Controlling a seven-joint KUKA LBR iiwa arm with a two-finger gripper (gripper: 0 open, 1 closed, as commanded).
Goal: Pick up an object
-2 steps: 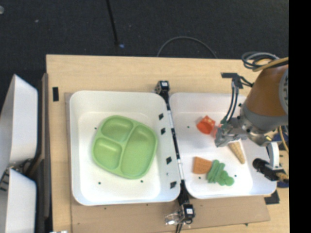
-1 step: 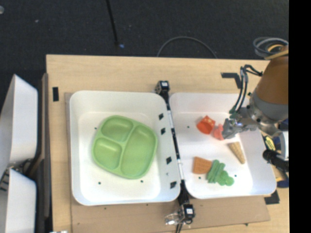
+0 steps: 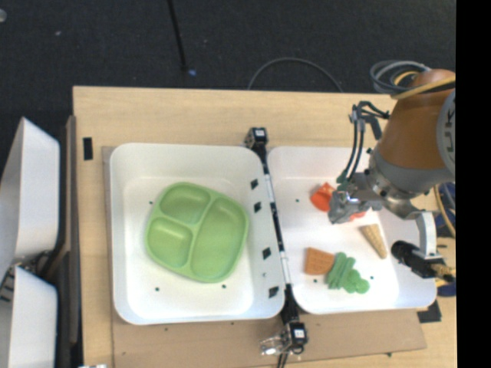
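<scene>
The pale wooden bench (image 3: 92, 121) carries two shallow white plastic bins. The left bin (image 3: 126, 228) holds a light green divided plastic plate (image 3: 197, 232). The right bin (image 3: 299, 171) holds the small items, and the grey arm with its orange band (image 3: 410, 133) hangs over them. Its claw (image 3: 343, 209) is low, touching or just beside a small orange-red toy piece (image 3: 322, 197); whether it is open or closed cannot be told, so the pick looks not yet done, nothing visibly lifted. Nearby lie a green ridged toy vegetable (image 3: 347, 274), a tan wedge (image 3: 318, 262) and a beige cone (image 3: 375, 240).
</scene>
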